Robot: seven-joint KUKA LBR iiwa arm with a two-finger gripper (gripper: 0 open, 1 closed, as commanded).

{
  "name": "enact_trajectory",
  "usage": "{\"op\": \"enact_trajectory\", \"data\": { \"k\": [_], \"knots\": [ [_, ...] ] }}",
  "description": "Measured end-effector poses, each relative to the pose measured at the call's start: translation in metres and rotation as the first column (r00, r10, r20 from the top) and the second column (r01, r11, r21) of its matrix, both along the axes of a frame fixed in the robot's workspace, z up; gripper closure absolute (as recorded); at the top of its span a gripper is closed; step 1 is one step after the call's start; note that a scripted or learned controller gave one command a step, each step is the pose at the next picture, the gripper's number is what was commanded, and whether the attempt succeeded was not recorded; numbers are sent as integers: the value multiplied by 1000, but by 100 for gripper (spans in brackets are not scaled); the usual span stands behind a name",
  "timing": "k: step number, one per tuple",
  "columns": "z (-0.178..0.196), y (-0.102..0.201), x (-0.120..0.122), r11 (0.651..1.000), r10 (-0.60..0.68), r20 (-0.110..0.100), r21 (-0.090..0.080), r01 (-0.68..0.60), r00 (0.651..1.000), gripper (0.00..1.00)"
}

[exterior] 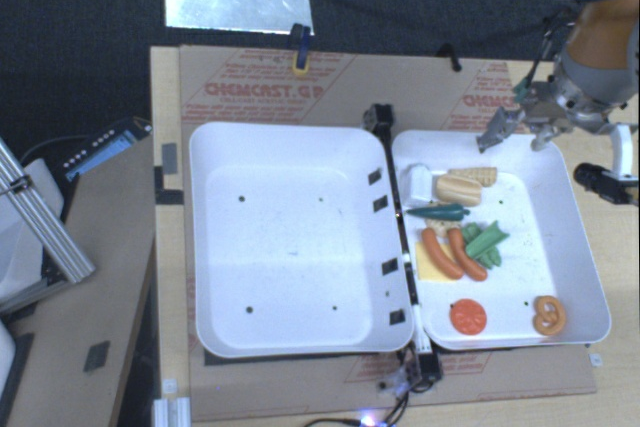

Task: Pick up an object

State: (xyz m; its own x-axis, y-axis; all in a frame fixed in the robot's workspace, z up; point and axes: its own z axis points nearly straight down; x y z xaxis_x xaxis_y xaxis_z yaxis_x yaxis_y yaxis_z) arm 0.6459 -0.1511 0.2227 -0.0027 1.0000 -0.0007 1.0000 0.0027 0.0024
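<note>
Two grey fingers of the gripper (520,130) hang spread apart, with nothing between them, above the far edge of the right bin (585,260). Behind them the arm's (603,35) orange band rises at the far right, leaning in over the bench. Below in that bin lie toy foods: a bread roll (457,189) beside a corn cob (478,175), a green pepper (438,212), two sausages (454,252), green beans (485,241), a tomato (468,316) and a pretzel (548,314) at the near right.
</note>
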Motion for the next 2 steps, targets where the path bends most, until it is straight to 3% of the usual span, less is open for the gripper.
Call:
{"op": "enact_trajectory", "data": {
  "k": [1,2],
  "knots": [
    [-120,38,-11,1000,4,-11,4,-4,1000,0],
    [69,99,27,1000,9,21,1,-9,1000,0]
  ]
}}
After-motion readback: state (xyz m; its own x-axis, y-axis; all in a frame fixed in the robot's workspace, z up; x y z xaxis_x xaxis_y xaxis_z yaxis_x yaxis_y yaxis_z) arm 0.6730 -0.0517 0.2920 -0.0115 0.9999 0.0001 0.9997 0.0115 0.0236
